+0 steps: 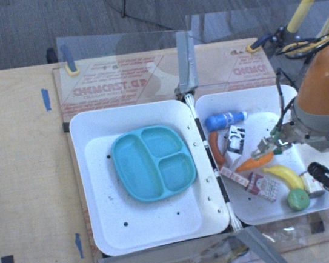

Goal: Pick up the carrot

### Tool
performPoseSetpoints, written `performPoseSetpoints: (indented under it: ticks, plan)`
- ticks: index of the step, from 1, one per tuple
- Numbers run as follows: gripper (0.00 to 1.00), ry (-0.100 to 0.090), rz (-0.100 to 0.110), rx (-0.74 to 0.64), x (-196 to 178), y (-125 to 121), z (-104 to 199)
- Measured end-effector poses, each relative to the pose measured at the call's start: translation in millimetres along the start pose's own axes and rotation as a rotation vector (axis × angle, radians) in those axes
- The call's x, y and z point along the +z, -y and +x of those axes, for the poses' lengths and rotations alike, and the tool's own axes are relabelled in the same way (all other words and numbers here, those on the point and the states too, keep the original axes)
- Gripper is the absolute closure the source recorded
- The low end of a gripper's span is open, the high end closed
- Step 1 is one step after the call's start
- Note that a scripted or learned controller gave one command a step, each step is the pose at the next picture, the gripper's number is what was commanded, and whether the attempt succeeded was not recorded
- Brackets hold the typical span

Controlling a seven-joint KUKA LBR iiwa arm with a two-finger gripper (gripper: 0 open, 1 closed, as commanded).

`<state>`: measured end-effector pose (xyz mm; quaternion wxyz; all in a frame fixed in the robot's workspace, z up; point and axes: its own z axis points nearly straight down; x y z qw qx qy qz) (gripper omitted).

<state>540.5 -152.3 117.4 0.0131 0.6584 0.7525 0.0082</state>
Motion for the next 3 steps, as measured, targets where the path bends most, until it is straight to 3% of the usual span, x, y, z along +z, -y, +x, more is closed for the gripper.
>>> performPoseSetpoints:
  ticks: [1,2,3]
  plan:
    - [1.00,-0.008,0.022,-0.178,30,-40,0]
    - [1.00,-0.007,0.030,0.119,-68,6,90]
    - [1.00,-0.010,0.031,-0.062,-51,61,-6]
